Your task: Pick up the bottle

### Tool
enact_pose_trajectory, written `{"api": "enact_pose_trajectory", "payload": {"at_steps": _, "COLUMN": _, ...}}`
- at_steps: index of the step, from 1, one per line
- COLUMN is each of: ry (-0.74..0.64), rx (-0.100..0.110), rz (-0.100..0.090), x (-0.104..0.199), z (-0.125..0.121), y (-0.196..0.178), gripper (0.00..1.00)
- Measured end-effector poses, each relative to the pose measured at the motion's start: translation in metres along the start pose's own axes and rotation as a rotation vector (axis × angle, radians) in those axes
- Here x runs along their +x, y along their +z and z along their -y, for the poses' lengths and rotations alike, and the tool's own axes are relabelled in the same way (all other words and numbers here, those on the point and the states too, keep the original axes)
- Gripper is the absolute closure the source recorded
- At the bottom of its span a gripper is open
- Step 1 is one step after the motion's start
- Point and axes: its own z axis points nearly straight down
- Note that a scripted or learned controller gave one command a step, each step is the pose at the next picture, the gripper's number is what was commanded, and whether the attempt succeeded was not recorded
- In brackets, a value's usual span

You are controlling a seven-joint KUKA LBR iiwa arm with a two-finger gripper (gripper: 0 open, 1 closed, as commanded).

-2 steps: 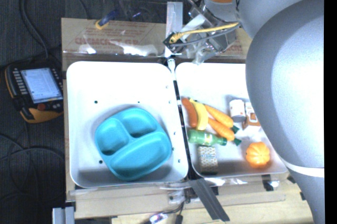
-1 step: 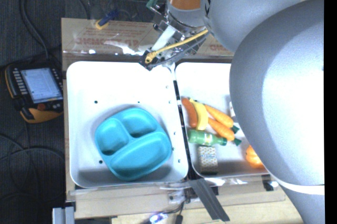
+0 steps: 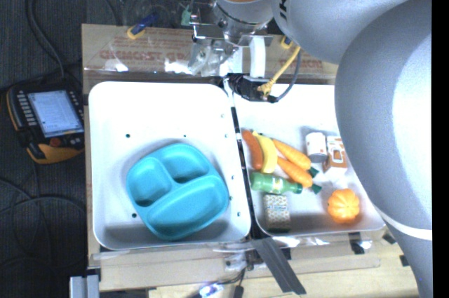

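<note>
The bottle (image 3: 273,184) is small and green with a pale neck. It lies on its side in the right bin (image 3: 309,114), near that bin's left wall, below the carrots. My gripper (image 3: 219,59) hangs under the orange wrist band at the far edge of the bench, above the strip where the two bins meet. It is well away from the bottle, toward the back. Its tip is lost among metal parts and cables.
The left bin (image 3: 112,121) holds a blue divided plate (image 3: 179,188). Around the bottle lie carrots (image 3: 291,158), a yellow banana (image 3: 265,151), a grey mesh block (image 3: 276,210), an orange fruit (image 3: 343,205) and two small boxes (image 3: 325,147). The arm's grey body covers the right side.
</note>
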Motion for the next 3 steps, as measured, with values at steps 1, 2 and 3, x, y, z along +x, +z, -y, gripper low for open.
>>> {"api": "enact_pose_trajectory", "payload": {"at_steps": 1, "ry": 0.251, "rx": 0.003, "rz": -0.001, "x": -0.007, "z": -0.012, "y": 0.070, "gripper": 1.00}}
{"api": "enact_pose_trajectory", "payload": {"at_steps": 2, "ry": 0.588, "rx": 0.000, "rz": 0.001, "x": 0.085, "z": -0.010, "y": -0.023, "gripper": 1.00}}
{"api": "enact_pose_trajectory", "payload": {"at_steps": 3, "ry": 0.588, "rx": 0.000, "rz": 0.002, "x": 0.084, "z": -0.010, "y": -0.023, "gripper": 0.00}}
